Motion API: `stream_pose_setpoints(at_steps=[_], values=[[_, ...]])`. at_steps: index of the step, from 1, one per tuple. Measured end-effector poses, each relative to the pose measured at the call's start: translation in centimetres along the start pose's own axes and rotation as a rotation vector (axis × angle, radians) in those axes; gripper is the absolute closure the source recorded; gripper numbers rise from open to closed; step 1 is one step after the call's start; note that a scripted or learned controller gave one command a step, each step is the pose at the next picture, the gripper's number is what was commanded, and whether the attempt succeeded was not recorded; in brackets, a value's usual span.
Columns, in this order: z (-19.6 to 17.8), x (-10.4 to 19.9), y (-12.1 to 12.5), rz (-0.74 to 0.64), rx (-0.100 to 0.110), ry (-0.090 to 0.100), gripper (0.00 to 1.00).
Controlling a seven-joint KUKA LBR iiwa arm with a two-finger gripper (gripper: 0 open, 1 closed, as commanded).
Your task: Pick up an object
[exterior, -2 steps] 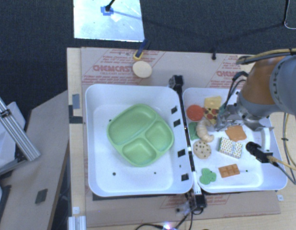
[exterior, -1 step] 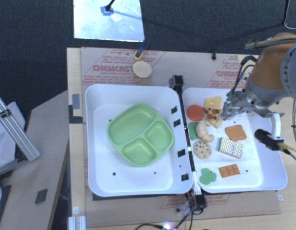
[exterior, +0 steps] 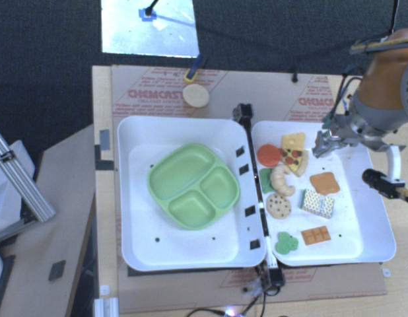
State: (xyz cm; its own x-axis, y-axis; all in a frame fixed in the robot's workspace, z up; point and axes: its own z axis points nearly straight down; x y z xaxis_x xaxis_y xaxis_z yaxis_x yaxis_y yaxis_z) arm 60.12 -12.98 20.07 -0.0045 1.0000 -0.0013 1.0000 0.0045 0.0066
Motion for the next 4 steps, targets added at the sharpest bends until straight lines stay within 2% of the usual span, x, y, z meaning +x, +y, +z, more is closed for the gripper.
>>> stream_pose_setpoints(at_steps=[1, 2, 4], values=[[-2.6, 0.0, 0.1, 0.0, 0.002, 0.001, 1.0], [-1.7, 4.8, 0.1, -0.004, 0.005, 0.003, 1.0], [-1.4, 16.5, -0.1, -0.006, 0.007, 0.003, 1.0]])
